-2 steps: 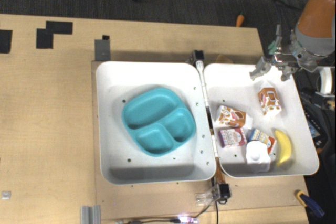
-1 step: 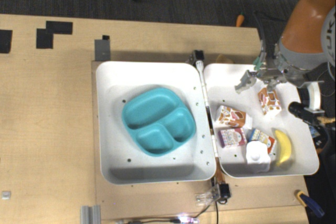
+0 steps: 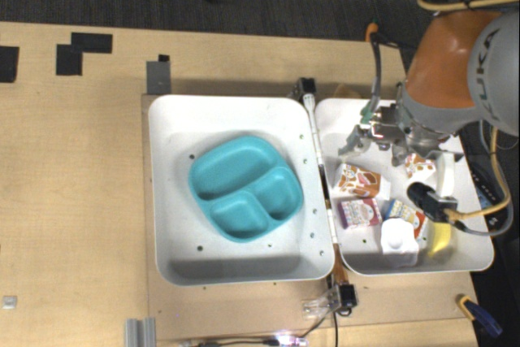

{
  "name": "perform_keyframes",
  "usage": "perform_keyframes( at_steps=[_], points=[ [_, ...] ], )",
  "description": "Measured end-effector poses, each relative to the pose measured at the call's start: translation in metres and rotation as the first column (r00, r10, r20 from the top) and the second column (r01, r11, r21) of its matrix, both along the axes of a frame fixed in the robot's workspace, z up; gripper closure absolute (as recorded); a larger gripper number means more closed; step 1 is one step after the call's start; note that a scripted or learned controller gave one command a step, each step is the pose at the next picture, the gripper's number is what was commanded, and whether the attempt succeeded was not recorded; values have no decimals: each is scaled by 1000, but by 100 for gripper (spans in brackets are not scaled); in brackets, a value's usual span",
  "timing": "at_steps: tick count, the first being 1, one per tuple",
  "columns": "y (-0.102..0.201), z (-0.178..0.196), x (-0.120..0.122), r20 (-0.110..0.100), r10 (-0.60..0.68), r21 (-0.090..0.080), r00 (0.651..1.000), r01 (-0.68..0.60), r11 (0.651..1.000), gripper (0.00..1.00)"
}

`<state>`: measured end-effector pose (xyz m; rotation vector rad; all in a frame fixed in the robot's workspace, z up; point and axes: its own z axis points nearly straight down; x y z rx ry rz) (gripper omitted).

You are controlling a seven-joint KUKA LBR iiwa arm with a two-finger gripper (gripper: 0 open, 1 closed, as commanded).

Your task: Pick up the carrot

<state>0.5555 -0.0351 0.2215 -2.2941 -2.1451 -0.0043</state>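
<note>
My gripper [image 3: 404, 152] hangs low over the back of the right bin [image 3: 341, 122], with the arm's orange band above it. An orange sliver that looks like the carrot [image 3: 418, 218] lies near the front of that bin. It is wedged between a white bottle [image 3: 397, 240] and a yellow banana-like piece [image 3: 439, 240], and is mostly hidden. The gripper is behind the carrot and apart from it.
The right bin also holds an orange-and-white snack packet [image 3: 358, 180], a purple packet [image 3: 358, 213] and another small packet [image 3: 419, 166] under the wrist. In the left bin [image 3: 171, 175] lies a teal divided plate [image 3: 244, 187].
</note>
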Motion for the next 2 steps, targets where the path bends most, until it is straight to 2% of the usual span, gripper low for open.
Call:
perform_keyframes(
  at_steps=[1, 2],
  points=[
    [57, -39, -54, -7, -124, 0, 992, 124, 992, 0],
    [76, -37, -67, -1, 219, 0, 976, -219, 976, 0]
  ],
)
